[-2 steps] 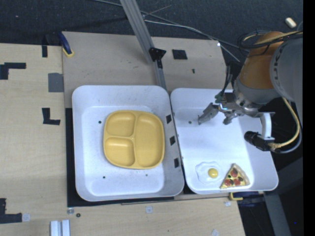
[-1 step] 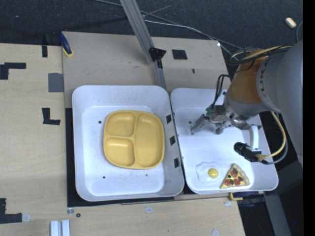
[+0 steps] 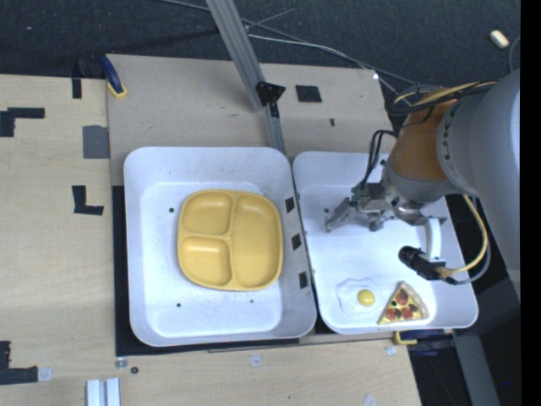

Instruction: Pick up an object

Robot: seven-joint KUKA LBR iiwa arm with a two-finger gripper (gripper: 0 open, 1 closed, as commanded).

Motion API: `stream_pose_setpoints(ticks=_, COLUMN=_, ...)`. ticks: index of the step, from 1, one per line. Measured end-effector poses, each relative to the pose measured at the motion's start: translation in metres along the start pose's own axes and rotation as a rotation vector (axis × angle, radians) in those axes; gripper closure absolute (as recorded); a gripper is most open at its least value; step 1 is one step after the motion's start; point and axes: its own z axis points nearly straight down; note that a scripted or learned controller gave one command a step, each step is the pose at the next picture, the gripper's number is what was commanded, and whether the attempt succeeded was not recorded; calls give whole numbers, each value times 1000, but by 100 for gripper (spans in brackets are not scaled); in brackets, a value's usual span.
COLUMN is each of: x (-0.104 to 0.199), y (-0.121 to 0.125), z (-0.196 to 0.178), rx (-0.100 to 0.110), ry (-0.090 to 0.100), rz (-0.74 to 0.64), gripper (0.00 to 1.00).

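Nearest the camera, at the bottom edge of the right bin (image 3: 317, 227), lie two small toy foods side by side, just apart: a fried egg (image 3: 358, 296), flat and glossy white with a wavy outline and a round yellow yolk, and a pizza slice (image 3: 404, 304), a triangular wedge with a tan crust edge and red and dark specks on top. Both rest on the bin's smooth white floor, near its front right corner.

The left bin (image 3: 144, 227), a shallow white plastic tray with rounded corners, carries a yellow divided plate (image 3: 230, 239). The plate is a rounded square of matte plastic with three moulded compartments, two smaller ones on the left and one larger on the right.

Farther back in the right bin, the gripper (image 3: 336, 219) hangs low over the bin floor, well apart from the egg and the pizza slice. Its two thin grey metal fingers (image 3: 341, 211) point left and stand slightly spread, with nothing between them. Behind it rises the grey arm (image 3: 482, 142) with its orange band (image 3: 416, 150), looped by yellow and black cables.

The bench (image 3: 51, 252) is pale wood-grain board marked with dark tape patches. No writing or labels can be read.
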Motion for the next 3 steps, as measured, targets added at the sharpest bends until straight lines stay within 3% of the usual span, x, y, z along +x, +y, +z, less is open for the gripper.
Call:
stream_pose_setpoints(ticks=1, x=-1, y=2, z=-12, rx=-8, ry=-3, rz=-1, gripper=100)
stream_pose_setpoints(ticks=3, x=3, y=8, z=-124, rx=-5, ry=0, rz=0, gripper=100)
